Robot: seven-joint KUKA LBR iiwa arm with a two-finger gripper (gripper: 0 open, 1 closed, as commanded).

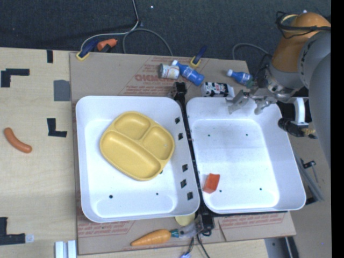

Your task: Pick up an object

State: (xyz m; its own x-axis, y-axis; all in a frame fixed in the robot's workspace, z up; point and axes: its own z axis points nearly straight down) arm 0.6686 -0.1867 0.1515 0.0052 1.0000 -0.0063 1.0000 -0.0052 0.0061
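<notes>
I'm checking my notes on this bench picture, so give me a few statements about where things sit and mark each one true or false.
1. The yellow plate lies in the left bin. True.
2. The small red piece lies in the left bin. False: it is in the right bin, near its left wall.
3. The carrot lies outside both bins, on the bench in front of them. True.
4. The pincer holds the red piece. False: it is at the right bin's far edge, well away from it.
</notes>
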